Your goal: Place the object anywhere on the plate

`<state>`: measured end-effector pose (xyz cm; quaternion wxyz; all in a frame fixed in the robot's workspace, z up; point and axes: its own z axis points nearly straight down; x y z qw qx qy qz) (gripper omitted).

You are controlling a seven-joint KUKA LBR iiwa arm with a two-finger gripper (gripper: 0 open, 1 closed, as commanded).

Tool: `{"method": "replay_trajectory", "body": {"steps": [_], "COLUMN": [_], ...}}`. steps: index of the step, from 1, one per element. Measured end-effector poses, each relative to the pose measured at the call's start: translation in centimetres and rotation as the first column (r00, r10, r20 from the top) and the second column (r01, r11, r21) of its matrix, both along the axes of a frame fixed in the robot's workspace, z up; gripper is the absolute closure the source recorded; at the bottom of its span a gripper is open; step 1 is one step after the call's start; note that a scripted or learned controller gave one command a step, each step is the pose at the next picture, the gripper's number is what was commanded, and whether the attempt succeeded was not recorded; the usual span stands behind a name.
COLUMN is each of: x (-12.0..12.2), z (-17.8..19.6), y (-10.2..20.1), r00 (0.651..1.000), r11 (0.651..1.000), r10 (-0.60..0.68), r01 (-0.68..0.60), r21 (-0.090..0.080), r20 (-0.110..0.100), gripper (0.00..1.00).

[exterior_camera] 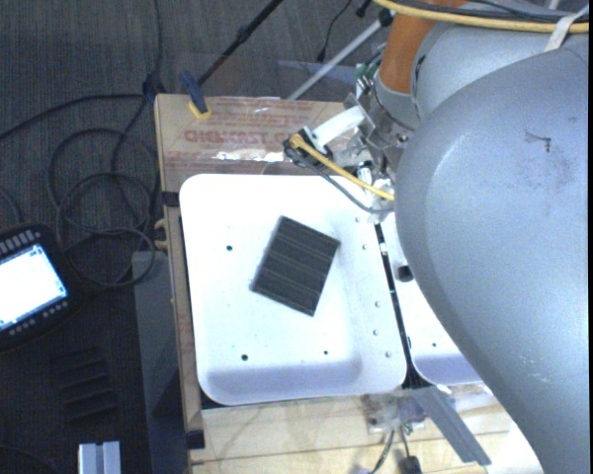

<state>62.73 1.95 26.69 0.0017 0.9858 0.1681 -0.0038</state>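
Near the middle of the left bin [208, 363] lay the dark ribbed plate [296, 265], long axis tilted toward upper right. It sat down-left of the gripper [368, 156], whose state I couldn't tell.

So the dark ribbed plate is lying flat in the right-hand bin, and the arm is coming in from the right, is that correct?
Not quite. The camera view shows the dark ribbed plate lying flat in the left bin, not the right one. The rest holds: the arm comes in from the right, covering most of the right bin.
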Motion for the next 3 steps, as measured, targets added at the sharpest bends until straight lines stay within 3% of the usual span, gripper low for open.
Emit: {"method": "replay_trajectory", "body": {"steps": [1, 2, 3], "x": [-2.0, -3.1, 1.6], "z": [0.3, -0.4, -8.6], "y": [-8.2, -1.8, 4.8], "r00": [0.997, 0.988, 0.973], "r11": [0.997, 0.988, 0.973], "r10": [-0.076, 0.151, 0.233], "r01": [0.076, -0.151, -0.233], "r21": [0.0, 0.002, 0.003], "r20": [0.001, 0.0, -0.001], "gripper": [0.0, 0.0, 0.0]}}
